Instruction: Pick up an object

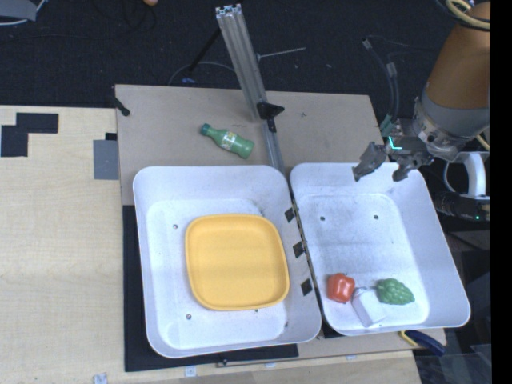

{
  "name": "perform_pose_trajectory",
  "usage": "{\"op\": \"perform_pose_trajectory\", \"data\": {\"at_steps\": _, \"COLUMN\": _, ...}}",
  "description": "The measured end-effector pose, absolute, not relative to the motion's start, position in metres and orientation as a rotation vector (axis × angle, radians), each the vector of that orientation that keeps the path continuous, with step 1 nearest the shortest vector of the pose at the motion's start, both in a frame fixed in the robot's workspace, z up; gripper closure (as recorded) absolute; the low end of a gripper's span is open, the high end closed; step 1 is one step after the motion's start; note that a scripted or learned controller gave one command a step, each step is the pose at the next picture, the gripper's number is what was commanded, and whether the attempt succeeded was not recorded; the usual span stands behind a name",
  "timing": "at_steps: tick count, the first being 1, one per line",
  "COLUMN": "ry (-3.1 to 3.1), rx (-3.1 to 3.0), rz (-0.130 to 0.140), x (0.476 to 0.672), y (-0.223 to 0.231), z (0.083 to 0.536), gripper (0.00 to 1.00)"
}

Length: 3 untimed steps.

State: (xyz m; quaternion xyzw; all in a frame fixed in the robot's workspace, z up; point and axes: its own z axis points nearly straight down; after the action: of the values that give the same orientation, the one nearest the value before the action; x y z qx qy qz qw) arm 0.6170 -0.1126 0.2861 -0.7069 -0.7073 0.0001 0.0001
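Though near: end effector, pepper apart.

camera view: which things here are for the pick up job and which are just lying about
For the job:
- open two-finger gripper, over the right white bin
- small red pepper-like toy
- small white block
- bumpy green toy

Lying about:
- square yellow plate in the left white bin
- green bottle on the board
- metal rail
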Motion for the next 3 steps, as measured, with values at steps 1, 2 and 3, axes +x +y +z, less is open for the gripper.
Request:
{"op": "perform_pose_trajectory", "data": {"at_steps": 1, "ry": -2.222, "rx": -2.221, "rz": 0.001, "x": 0.617, "y": -0.113, "z": 0.286, "gripper": 0.0}}
{"op": "perform_pose_trajectory", "data": {"at_steps": 2, "ry": -2.219, "rx": -2.217, "rz": 0.006, "x": 0.619, "y": -0.116, "z": 0.224, "gripper": 0.0}}
{"op": "perform_pose_trajectory", "data": {"at_steps": 3, "ry": -2.219, "rx": -2.219, "rz": 0.004, "x": 0.623, "y": -0.122, "z": 0.178, "gripper": 0.0}}
